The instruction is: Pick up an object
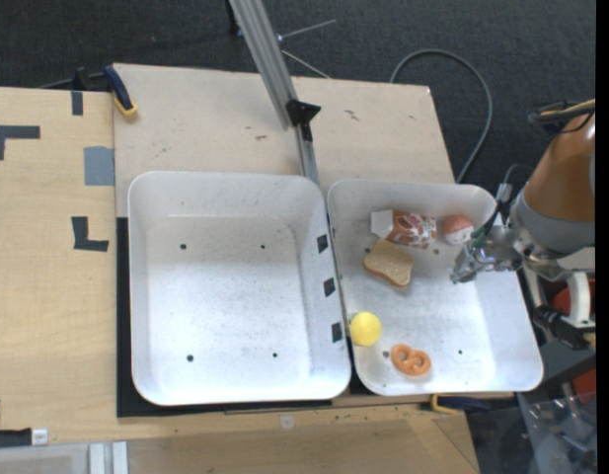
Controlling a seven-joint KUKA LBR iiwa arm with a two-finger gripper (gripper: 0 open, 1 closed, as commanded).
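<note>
The right bin (501, 354) holds a slice of bread (389, 264), a red and white packet (409, 227), a small pink and white item (457, 228), a yellow ball (365, 328) by its left wall and an orange pretzel (411, 360) near the front. My gripper (469, 266) hangs over the right side of this bin, just right of the bread and below the pink item. It is small and dark against the bin floor.
The left bin (230, 284) lies beside the right one. A slanted metal bar (269, 52) comes down to the seam between the bins. A black cable (452, 67) loops behind the right bin. The wooden bench (47, 215) stretches to the left.
</note>
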